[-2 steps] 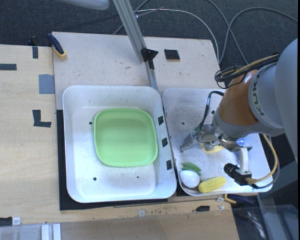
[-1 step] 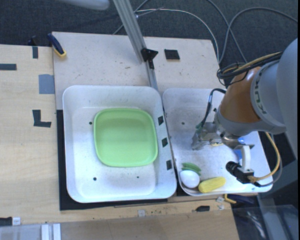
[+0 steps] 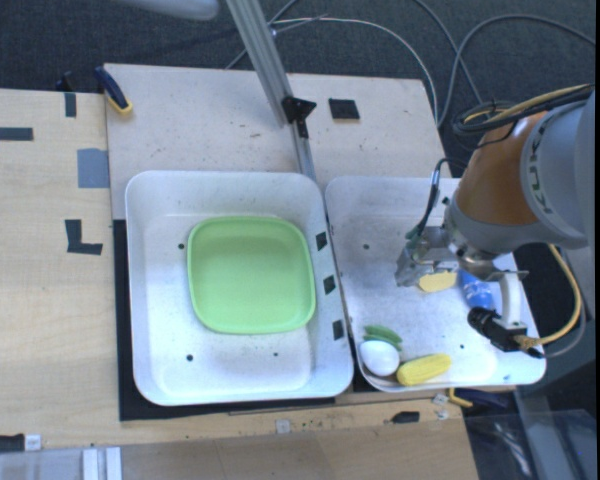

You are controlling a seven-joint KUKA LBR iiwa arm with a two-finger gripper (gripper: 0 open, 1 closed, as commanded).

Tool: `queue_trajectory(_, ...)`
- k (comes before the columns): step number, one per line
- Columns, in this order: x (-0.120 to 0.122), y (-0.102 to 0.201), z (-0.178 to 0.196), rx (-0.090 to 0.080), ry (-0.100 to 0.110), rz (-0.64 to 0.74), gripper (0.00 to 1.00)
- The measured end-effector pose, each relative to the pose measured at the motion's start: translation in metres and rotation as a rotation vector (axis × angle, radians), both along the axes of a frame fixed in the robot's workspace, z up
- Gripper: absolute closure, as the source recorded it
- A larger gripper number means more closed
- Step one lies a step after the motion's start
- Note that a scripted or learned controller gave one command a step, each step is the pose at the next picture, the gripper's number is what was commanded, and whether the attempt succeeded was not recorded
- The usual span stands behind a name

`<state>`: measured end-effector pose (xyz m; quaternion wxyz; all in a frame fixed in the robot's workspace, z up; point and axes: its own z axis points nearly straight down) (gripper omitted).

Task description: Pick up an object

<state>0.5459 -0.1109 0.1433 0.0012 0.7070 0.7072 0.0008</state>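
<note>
My gripper point(image 3: 417, 266) is low inside the right bin point(image 3: 365, 218), near its middle, under the grey and orange wrist. A small yellow piece point(image 3: 438, 282) lies right beside the gripper's lower right side, touching or nearly touching it. A blue object point(image 3: 475, 291) sits just right of that piece, partly under the arm. At the bin's front edge lie a white ball point(image 3: 380, 357), a green piece point(image 3: 382, 335) just behind it, and a longer yellow object point(image 3: 423, 369).
The left bin point(image 3: 150, 268) holds a light green square plate point(image 3: 251, 273). A slanted metal post point(image 3: 270, 63) rises from the back between the bins. Cables loop behind the right bin, and a black fitting point(image 3: 490, 328) hangs off the arm at the right.
</note>
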Motion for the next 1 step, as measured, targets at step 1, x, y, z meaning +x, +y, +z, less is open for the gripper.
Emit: queue_trajectory(1, 0.0007, -0.0044, 0.0614, 0.0, -0.002, 0.0, 1.0)
